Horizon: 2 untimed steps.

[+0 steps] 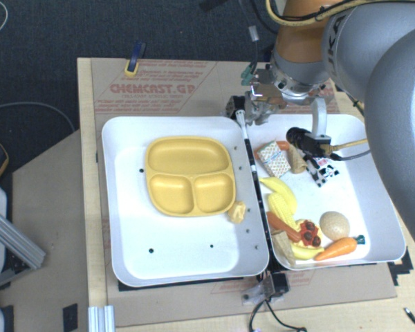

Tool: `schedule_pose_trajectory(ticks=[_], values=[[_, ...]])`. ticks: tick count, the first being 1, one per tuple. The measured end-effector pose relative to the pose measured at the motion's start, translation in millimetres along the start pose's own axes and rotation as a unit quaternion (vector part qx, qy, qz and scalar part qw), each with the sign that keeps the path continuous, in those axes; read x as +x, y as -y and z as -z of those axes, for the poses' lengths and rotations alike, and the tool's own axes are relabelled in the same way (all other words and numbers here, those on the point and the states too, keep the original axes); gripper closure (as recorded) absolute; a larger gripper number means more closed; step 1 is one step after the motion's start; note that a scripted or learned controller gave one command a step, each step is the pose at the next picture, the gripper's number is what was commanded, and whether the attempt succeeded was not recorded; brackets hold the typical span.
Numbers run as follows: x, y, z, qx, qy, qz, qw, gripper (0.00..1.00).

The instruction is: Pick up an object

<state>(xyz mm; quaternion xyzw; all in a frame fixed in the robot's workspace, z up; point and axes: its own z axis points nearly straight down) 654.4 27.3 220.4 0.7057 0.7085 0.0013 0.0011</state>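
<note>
Camera view. Gripper (257,106): upper centre, above the bins' shared edge; grip state cannot be told. Right bin (373,185), lower right: banana (282,196), carrot (335,247), pale ball (334,224). Left bin (124,185): yellow divided plate (190,175).

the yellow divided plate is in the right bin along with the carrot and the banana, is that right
Not quite. The camera view shows the yellow divided plate in the left bin, not the right one. The carrot and the banana do lie in the right bin.
</note>
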Motion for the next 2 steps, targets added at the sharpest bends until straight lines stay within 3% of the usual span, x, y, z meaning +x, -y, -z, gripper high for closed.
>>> schedule_pose_trajectory(ticks=[1,2], values=[[9.0,3.3,-5.3,0.003,0.000,-0.001,1.0000,1.00],[-2.7,-2.0,8.9,0.000,0.001,-0.003,1.0000,1.00]])
